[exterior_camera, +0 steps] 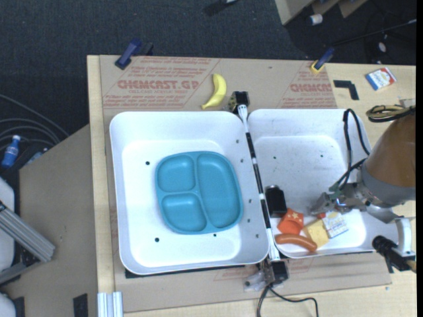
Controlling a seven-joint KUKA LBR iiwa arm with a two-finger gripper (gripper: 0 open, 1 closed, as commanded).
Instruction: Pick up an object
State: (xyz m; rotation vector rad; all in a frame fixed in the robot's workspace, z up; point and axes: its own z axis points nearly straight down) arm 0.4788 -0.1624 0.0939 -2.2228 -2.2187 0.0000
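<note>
The gripper (pixel 334 202) sits low in the right part of the frame, inside the right bin (pixel 297 127), at the end of the grey arm (pixel 395 167) with its orange band that comes in from the right edge. Whether it is spread wide or closed narrow cannot be told, since the metal parts at its tip blur together at this angle; nothing is clearly seen held in it. Just below and left of the tip, in the lower part of that bin, lie the loose objects: a small white card with print (pixel 337 226), a yellow block (pixel 317 233) touching it, an orange piece (pixel 289 224) and a brown sausage shape (pixel 297 242) along the bin's lower rim. A small black block (pixel 275 200) rests near the divide between the bins, to the left of the gripper. The left bin (pixel 132 137), in the middle of the frame, holds a blue divided plate (pixel 198 191) with three compartments. Above the bins, on the brown board (pixel 165 81) at upper centre, lies a yellow banana (pixel 215 92).
</note>
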